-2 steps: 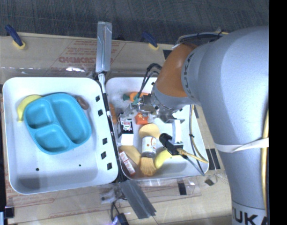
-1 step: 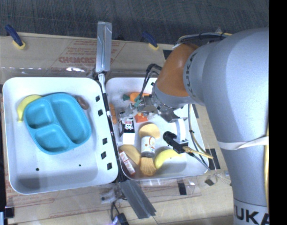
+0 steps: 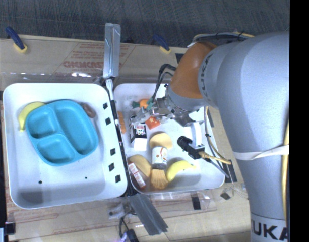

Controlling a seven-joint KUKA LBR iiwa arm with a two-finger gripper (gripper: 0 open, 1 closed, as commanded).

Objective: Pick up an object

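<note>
— Nearest the lens, on the grey arm (image 3: 260,110): is any lettering made out?
— "UKA" is read low on the arm, cut by the frame edge.
— Near end of the right bin (image 3: 207,179)?
— One bristle brush (image 3: 158,178) is noted, with one yellow rounded piece (image 3: 178,169) touching it. One tan piece (image 3: 138,162) and one red-labelled packet (image 3: 135,174) are logged beside them; the print is too small to be read.
— Further in?
— One tan-capped bottle (image 3: 160,155) is seen, its label unreadable. One white block (image 3: 140,144) is touched by one black-and-white item (image 3: 139,131). One orange strip (image 3: 122,121) is laid along the left wall.
— The gripper (image 3: 153,112)?
— It is lowered into the far half of that bin, crowded by those small items and one orange piece (image 3: 143,104). How far it is opened cannot be told, nor whether anything is held.
— Left bin (image 3: 58,183)?
— One blue divided plate (image 3: 63,130) with three compartments, one yellow piece (image 3: 27,112) partly under it, one brown piece (image 3: 88,110) at its far edge.
— Farthest?
— Cardboard (image 3: 53,59) with blurred red print is recorded, and two blue clamps (image 3: 15,38).
</note>
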